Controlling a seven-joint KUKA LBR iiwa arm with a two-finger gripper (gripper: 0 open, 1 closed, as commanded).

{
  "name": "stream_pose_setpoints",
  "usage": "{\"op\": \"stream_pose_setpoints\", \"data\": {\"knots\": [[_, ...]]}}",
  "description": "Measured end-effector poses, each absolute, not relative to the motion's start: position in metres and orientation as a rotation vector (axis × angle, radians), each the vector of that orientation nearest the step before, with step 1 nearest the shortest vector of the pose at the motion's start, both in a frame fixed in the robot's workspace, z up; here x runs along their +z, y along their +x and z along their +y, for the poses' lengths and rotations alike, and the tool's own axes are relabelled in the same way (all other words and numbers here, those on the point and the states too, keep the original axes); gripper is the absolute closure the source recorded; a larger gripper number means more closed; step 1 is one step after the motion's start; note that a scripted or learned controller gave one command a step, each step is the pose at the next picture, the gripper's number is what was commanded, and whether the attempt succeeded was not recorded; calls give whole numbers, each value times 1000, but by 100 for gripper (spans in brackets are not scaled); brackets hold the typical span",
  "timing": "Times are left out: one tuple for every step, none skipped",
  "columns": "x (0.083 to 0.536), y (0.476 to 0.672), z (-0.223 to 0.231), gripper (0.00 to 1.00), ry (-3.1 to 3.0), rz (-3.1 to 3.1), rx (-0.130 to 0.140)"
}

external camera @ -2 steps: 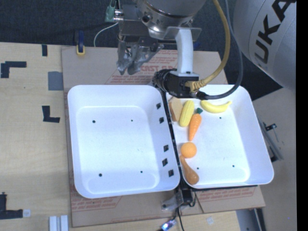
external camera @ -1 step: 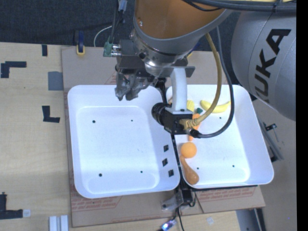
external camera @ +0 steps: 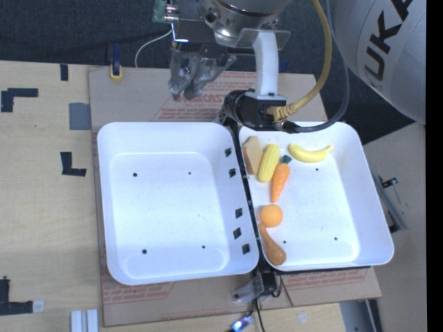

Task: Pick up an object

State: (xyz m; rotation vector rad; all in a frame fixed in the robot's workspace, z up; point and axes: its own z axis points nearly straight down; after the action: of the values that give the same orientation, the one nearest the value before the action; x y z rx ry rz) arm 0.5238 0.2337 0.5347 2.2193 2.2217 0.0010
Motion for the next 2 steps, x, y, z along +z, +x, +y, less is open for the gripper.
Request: {"op": "stream_pose_setpoints", "data": {"knots": [[505, 483, 234, 100, 2220, 2227, -12], [535, 490, 234, 100, 2219, 2224, -2]]}}
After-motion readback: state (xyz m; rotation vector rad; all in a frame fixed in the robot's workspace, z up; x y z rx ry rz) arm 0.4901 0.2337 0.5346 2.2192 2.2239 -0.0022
